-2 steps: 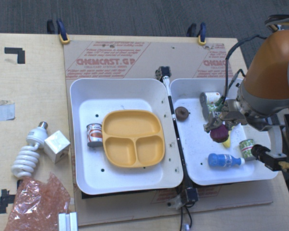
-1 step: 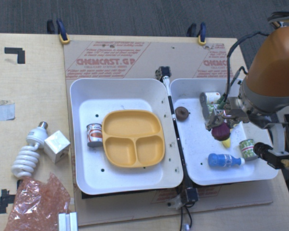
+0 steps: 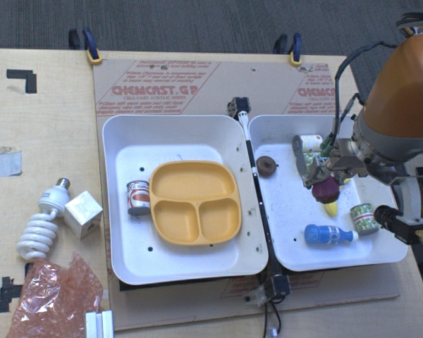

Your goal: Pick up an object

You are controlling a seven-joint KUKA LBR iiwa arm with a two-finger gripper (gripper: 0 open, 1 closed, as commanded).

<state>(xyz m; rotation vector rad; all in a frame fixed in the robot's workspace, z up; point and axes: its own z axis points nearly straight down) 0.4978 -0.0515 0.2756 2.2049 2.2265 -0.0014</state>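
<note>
Right bin — hand [image 3: 323, 178] | grip unclear | dark purple, roundish object [image 3: 326, 189] — maybe touching.

Two white bins [image 3: 120, 189] sit on a tan desk [image 3: 28, 139]. The divided plate [image 3: 195, 201] is yellow-orange. The small can [image 3: 138, 198] is red and silver. The bottle [image 3: 328, 235] is blue with a white cap. The curly bulb [image 3: 42, 225] is white. The arm [image 3: 402, 97] is orange and grey.

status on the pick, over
Claw low in right bin, over purple toy; grip not confirmed. Blue bottle and small can lie close by. Left bin: yellow tray, can.
</note>
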